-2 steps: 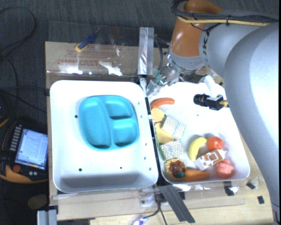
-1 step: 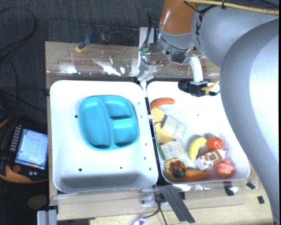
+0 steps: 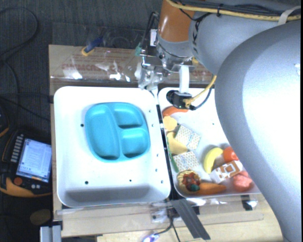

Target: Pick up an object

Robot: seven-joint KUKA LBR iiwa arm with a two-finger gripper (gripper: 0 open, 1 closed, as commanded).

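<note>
Gripper (image 3: 150, 78) of the grey arm with the orange band (image 3: 179, 19) hangs over the far end of the ridge where the two shallow white bins meet, just off the far corner of the right-hand white bin (image 3: 206, 116); whether it is wide or narrow I cannot tell, since the metal parts blur into the clear plastic sheet (image 3: 98, 67) lying behind the bins, and nothing can be seen held there.

Everything worth picking lies on the near side of that point, inside the right-hand bin: an orange rounded piece (image 3: 169, 111) closest to the far corner, then pale patterned packets (image 3: 187, 137), a yellow banana-shaped toy (image 3: 212, 158) and a long orange carrot-like toy (image 3: 211, 188) at the near wall. The carrot's long axis runs across the bin, roughly along its near wall. The left-hand white bin (image 3: 65, 135) carries a blue divided plastic tray (image 3: 117, 131).

My judgement: the coming move turns on travelling toward the near side and slightly right before descending
</note>
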